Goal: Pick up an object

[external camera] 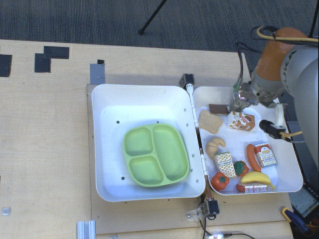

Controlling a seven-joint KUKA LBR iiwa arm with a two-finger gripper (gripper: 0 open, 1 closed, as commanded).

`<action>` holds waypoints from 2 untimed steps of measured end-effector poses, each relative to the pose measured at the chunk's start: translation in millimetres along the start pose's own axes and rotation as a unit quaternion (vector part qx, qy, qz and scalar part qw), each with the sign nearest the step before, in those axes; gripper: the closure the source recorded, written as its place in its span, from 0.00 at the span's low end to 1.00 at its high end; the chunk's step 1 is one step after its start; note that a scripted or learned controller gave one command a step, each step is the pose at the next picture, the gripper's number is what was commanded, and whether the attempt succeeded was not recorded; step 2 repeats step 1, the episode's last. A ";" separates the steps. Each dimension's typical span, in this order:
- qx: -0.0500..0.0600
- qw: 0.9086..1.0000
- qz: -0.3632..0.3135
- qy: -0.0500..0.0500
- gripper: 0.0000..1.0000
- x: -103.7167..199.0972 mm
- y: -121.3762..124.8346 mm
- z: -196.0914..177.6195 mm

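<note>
Where the arm (294, 68) reaches in from the right, its end effector (241, 102) hangs over the far part of the right bin (298, 176), just above a red-and-white packet (242, 121); whether it is open or closed cannot be told, and nothing can be seen held in it. Beside the packet lie a dark bar (218, 108) and a tan bread slice (210, 121). Nearer the front of that bin sit a croissant (215, 145), a patterned pouch (225, 164), a sausage (251, 157), a small carton (265, 155), a tomato (220, 181), a banana (258, 178) and a green vegetable (241, 168), crowded close together. On the left bin (107, 133) rests a green divided tray (156, 155). Both bins stand side by side on the pale wooden worktop (45, 148).
</note>
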State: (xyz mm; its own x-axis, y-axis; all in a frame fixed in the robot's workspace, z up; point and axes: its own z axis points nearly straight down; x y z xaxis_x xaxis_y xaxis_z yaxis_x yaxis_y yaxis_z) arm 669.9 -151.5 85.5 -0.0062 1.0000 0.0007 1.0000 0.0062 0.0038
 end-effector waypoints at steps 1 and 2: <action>0.000 1.000 0.001 -0.001 1.00 -4.4 -0.2 -0.2; 0.000 1.000 0.001 -0.001 1.00 -4.4 -0.2 -0.2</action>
